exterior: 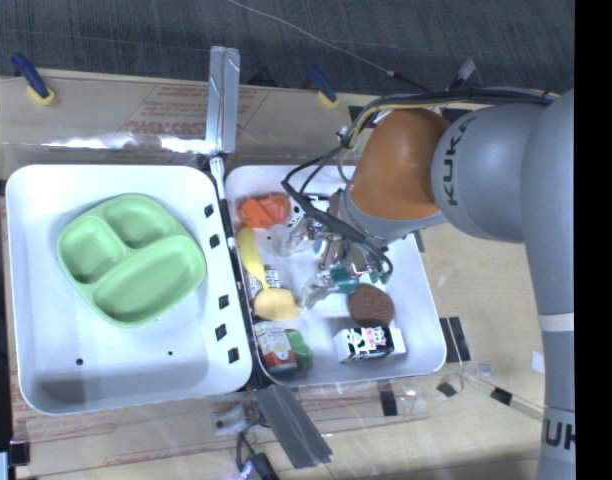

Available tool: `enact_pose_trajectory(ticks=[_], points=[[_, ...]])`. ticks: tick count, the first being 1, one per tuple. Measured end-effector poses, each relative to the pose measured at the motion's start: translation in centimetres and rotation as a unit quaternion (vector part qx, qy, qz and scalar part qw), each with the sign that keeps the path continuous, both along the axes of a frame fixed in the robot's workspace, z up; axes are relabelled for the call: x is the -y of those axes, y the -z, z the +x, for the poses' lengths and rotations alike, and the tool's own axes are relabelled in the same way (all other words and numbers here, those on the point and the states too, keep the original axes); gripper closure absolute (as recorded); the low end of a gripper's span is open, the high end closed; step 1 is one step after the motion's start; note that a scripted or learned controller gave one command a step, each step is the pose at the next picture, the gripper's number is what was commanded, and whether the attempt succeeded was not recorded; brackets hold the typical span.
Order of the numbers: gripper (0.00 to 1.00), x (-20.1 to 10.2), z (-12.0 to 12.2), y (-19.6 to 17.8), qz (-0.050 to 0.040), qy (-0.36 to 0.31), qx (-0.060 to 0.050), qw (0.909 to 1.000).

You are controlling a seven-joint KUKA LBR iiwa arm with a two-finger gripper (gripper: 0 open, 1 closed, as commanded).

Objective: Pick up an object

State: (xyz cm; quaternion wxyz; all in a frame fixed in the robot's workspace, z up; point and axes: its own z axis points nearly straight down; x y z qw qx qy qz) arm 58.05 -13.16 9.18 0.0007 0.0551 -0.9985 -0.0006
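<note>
Camera view | step: gripper [331,268] low in right bin [426,313], reaching among objects | grip state: cannot tell | nearest: brown round object [371,305], banana [250,255] | next: confirm grasp before lifting

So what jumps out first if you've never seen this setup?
Probably the big grey arm with its orange band, reaching in from the right over the right bin. Next, the green divided plate alone in the left bin. Then the clutter under the arm: a banana, a brown ball, a small carton.
</note>
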Motion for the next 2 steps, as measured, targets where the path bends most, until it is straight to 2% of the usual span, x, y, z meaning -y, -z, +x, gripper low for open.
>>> enact_pose_trajectory(ticks=[1, 2], points=[[0.00, 7.4, -5.7, -0.1, -0.0002, 0.120, 0.002, 0.9927], [1.00, 7.2, -5.5, -1.3, -0.0004, 0.116, 0.004, 0.9932]])
